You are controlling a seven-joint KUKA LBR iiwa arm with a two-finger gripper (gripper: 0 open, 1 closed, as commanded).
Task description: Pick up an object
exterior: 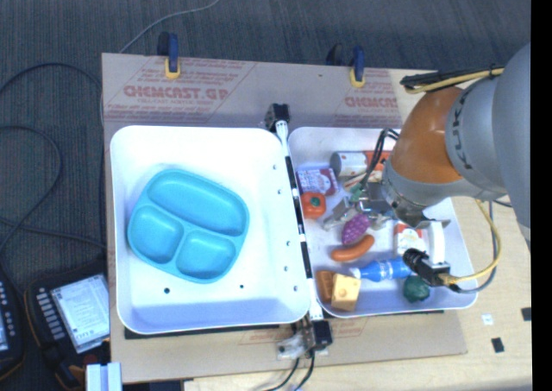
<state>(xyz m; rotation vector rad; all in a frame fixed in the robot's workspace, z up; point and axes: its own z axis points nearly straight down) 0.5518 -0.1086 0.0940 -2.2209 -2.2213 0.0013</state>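
Claw [355,206] is hovering over purple grapes [354,228] in right bin [461,247]; I cannot tell its opening. I am centring before closing, avoiding sausage [353,249].

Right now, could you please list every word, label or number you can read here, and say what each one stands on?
"CHEMCAST GP", red print, on the brown board behind the left bin.
A second red print on that board, behind the right bin: partly covered, unreadable.
Purple packet label: too small.
Device screen at lower left: blurred.
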